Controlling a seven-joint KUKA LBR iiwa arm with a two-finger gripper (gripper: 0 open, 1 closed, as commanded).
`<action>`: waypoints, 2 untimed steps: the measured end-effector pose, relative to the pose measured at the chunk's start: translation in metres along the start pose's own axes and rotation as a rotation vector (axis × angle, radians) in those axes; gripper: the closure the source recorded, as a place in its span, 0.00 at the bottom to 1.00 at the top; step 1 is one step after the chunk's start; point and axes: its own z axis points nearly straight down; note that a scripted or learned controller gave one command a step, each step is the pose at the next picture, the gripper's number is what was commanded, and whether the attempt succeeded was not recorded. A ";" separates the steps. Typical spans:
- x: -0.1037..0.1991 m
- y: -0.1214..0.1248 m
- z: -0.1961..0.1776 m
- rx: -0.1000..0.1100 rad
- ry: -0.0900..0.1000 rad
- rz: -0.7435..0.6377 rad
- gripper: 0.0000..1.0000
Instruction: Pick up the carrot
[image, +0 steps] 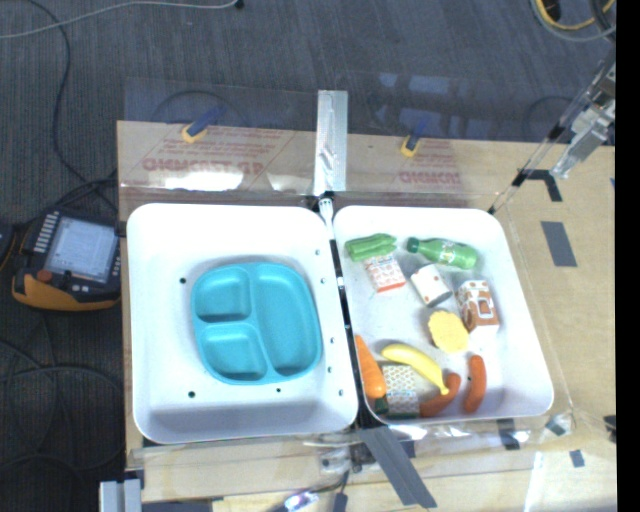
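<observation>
Where the two white plastic bins meet, the tapered orange carrot (370, 372) lies against the right bin's (520, 300) left wall, beside a curved yellow banana (415, 364). Hand state: cannot tell.

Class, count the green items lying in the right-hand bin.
2: a green vegetable near the bin's far-left corner, and a green bottle just to its right along the far wall. Others might hide under the near pile.
</observation>
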 end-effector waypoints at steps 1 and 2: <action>0.002 0.002 0.001 0.002 -0.001 -0.459 0.00; 0.000 -0.003 -0.007 0.012 -0.003 -0.465 1.00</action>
